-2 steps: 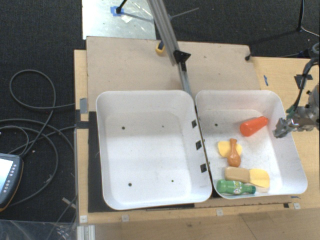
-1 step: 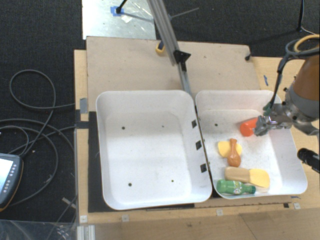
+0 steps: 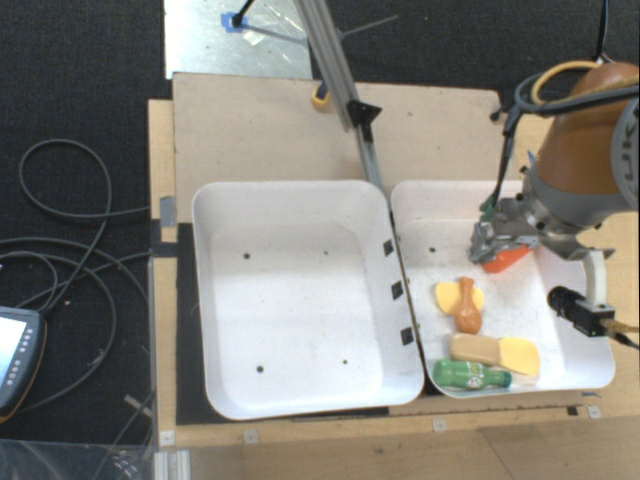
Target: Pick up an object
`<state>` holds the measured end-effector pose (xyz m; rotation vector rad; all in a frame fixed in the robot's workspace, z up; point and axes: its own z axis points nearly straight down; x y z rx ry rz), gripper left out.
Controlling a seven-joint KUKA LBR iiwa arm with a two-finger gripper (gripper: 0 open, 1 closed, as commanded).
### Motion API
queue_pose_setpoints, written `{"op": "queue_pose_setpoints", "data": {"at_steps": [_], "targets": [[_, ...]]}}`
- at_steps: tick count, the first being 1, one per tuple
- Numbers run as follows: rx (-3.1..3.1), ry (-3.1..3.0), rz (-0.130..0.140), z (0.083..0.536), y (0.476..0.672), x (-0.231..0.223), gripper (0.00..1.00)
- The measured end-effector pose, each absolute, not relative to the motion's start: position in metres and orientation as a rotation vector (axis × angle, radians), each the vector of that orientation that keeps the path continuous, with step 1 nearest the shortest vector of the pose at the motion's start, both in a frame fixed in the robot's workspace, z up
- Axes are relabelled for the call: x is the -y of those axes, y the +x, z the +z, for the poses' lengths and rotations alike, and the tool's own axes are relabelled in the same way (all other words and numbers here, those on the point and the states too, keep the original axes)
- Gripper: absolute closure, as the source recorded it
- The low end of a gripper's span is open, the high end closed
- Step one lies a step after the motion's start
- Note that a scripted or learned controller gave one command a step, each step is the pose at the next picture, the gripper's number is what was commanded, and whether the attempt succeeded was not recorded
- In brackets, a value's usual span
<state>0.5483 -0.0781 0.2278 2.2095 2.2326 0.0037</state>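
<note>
My gripper [image 3: 488,248] hangs low in the right bin [image 3: 440,203], near the middle of its far half. An orange-red object [image 3: 512,258] lies right beside and partly under it, touching or nearly touching its right side. Whether the gripper holds it cannot be made out. Nearer the front lie a brown bottle-shaped piece [image 3: 467,306] on a yellow disc [image 3: 446,295], a tan bread-like block [image 3: 473,348], a yellow wedge [image 3: 521,356] and a green bottle [image 3: 472,374] on its side against the front wall.
The left bin [image 3: 290,268] stands beside the right one, their walls meeting at a ridge with black clips [image 3: 397,290]. A slanted metal pole [image 3: 335,58] crosses the bench behind the bins. A black fitting [image 3: 572,308] on the arm hangs over the right bin's right side.
</note>
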Motion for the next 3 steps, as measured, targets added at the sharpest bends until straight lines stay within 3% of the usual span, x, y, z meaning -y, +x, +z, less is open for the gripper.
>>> {"op": "queue_pose_setpoints", "data": {"at_steps": [2, 3], "targets": [[-2.232, 2.209, 0.007, 0.245, 0.584, -0.016, 1.00], [-2.232, 2.210, 0.004, 0.230, 0.599, -0.067, 1.00]]}}
